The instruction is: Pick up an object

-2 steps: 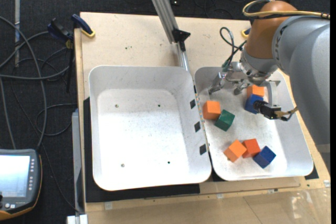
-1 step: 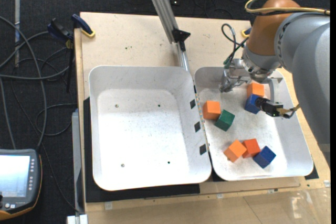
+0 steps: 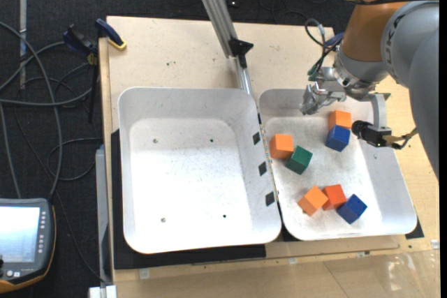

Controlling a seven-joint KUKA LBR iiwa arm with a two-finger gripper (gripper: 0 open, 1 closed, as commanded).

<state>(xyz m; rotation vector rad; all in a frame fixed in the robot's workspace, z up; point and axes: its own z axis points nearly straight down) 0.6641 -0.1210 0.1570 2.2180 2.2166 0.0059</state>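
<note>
The right bin (image 3: 391,206) holds several small blocks. An orange block (image 3: 283,145) touches a green block (image 3: 299,160) near its left wall. Another orange block (image 3: 341,119) sits against a blue block (image 3: 337,138) toward the back right. At the front lie an orange block (image 3: 313,199), a red-orange block (image 3: 334,195) and a blue block (image 3: 352,208), close together. My gripper (image 3: 311,103) hangs over the bin's back edge, left of the far orange block, with nothing visibly between its fingers.
The left bin (image 3: 188,164) lies beside the right one, with small black clips along the shared wall. A slanted metal rail (image 3: 213,0) crosses the bench's back. Clamps sit at the bench's back left corner (image 3: 105,35). A cable loops off the wrist.
</note>
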